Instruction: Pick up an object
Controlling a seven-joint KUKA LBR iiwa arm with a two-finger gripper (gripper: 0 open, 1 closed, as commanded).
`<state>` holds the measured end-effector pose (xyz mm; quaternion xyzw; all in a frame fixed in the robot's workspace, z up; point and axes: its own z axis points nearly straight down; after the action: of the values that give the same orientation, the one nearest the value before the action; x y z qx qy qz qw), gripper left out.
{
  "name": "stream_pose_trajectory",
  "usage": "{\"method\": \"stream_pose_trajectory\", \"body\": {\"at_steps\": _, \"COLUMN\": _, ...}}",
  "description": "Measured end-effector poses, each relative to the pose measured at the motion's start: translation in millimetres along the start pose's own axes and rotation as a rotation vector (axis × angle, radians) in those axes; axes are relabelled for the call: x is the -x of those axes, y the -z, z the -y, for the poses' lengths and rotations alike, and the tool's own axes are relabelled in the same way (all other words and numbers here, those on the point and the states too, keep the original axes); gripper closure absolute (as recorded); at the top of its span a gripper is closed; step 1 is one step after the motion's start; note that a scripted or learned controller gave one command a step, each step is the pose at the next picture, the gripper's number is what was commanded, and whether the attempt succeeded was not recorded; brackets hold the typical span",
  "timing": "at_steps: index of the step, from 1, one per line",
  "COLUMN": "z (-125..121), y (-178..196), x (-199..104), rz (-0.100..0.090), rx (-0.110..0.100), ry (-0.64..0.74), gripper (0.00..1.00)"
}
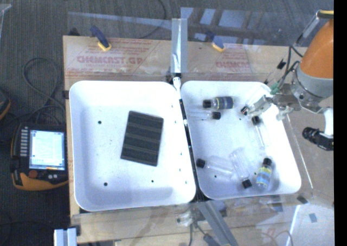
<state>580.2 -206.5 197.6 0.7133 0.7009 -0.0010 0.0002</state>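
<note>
The right bin (191, 131) holds several small vials. A dark vial with a blue label (219, 102) lies near its far edge, and a clear tube with a black cap (259, 131) lies toward the right wall. Clear plastic bottles (230, 162) rest near the front, beside a small bottle with a yellowish label (264, 175). My gripper (265, 105) hangs over the far right part of this bin, just above the clear tube's capped end. I see nothing held in it. The orange-banded arm (320, 55) reaches in from the right.
The left bin (81, 147) holds a dark ribbed rectangular pad (142, 137). Loose black caps (200, 162) dot the right bin floor. A divider rim (184, 125) runs between the bins. A handheld pendant (40, 155) lies left of the bench.
</note>
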Motion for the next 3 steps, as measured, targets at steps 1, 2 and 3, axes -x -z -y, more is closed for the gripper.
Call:
{"method": "stream_pose_trajectory", "body": {"at_steps": 1, "z": -36.9, "y": -101.8, "x": 4.0, "rz": -0.005, "rx": 0.005, "ry": -0.013, "gripper": 0.0}}
{"method": "stream_pose_trajectory", "body": {"at_steps": 2, "z": -64.6, "y": -106.5, "x": 4.8, "rz": -0.01, "rx": 0.008, "ry": 0.014, "gripper": 0.0}}
{"method": "stream_pose_trajectory", "body": {"at_steps": 3, "z": -66.4, "y": -108.0, "x": -23.7, "rz": 0.002, "rx": 0.01, "ry": 0.039, "gripper": 0.0}}
